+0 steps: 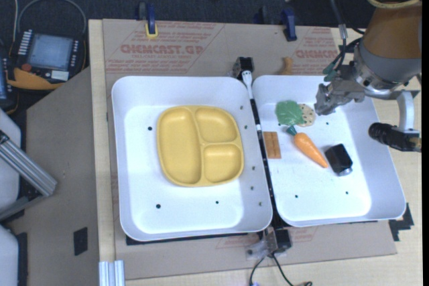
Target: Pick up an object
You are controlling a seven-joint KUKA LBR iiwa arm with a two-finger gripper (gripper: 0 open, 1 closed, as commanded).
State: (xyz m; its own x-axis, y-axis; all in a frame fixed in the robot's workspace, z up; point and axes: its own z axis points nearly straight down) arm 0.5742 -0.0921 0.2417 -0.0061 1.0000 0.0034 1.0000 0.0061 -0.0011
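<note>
Floor: dark carpet around the bench.
Bench (201, 43): brown board, clamps at far edge.
Left bin (134, 204): holds yellow divided plate (200, 145).
Right bin (375, 197): carrot (310, 149), green toy (289, 112), black block (338, 159), wooden block (271, 145).
Gripper (325, 104): just right of green toy; jaw state cannot be told.

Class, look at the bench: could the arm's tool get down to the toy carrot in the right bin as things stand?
Probably yes. The carrot lies uncovered on the right bin's floor, with the tool hovering just above and beside it. The green piece touches its top end, and the black block sits close.
</note>
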